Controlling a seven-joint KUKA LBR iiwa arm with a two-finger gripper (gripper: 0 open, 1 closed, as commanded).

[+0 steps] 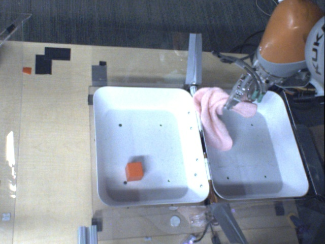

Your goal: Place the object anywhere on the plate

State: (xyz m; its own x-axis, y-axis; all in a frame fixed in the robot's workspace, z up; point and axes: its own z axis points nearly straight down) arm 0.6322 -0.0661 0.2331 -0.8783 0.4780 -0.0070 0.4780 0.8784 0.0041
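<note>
A pink cloth (214, 117) hangs bunched over the upper left part of the right white bin (264, 182), and its long fold droops down toward the divider between the bins. My gripper (231, 103) comes in from the upper right and is shut on the cloth's top edge, with pink fabric showing on both sides of the fingers. A small orange block (134, 171) lies on the floor of the left white bin (109, 136), near its front left.
A grey metal post (193, 60) stands behind the seam between the bins. Black markers (50, 58) and a small orange square (27, 70) sit on the wooden bench at the far left. Cables trail behind the arm at the upper right.
</note>
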